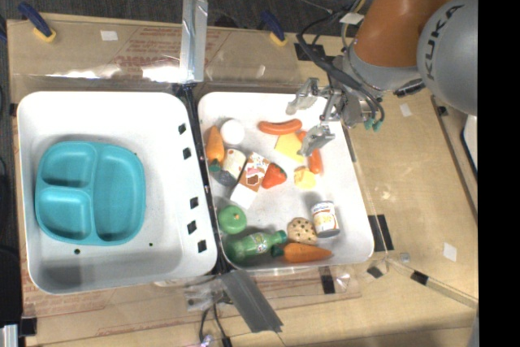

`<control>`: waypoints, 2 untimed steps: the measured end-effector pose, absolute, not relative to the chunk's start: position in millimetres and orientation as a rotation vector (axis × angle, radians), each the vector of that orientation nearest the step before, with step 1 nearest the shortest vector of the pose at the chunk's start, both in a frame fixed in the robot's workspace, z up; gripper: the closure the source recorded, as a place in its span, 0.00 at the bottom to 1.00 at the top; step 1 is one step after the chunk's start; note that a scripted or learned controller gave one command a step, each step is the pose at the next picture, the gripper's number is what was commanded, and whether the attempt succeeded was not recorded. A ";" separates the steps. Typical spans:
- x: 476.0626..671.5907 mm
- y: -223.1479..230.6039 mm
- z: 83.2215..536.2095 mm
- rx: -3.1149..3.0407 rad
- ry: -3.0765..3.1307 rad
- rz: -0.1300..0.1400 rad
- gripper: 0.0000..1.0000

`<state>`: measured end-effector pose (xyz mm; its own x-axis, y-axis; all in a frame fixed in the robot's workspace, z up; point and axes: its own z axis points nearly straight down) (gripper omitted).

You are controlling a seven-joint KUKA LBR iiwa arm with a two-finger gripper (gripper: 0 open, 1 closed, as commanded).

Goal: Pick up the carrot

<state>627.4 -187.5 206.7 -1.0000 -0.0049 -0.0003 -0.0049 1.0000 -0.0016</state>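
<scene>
The claw (309,119) hangs over the right bin's (357,207) far right part, its two fingers spread wide, one high, one low, with nothing between them. Just below the lower finger lies a small orange piece (315,163). The carrot (306,253) lies well below the claw at the bin's near edge, long axis almost level, pointed tip to the right, blunt end touching a green bottle (253,245). The arm (406,28) reaches in from the upper right, wrist bent downward.
</scene>
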 end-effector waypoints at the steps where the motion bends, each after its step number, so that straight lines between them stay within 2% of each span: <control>1: 588.6 -194.4 119.9 0.126 3.145 0.003 0.00; 2: 627.4 -208.1 93.7 -0.082 3.136 -0.002 0.00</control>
<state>627.4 -208.1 93.7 -0.9986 -0.0524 -0.0043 -0.0524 0.9986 -0.0016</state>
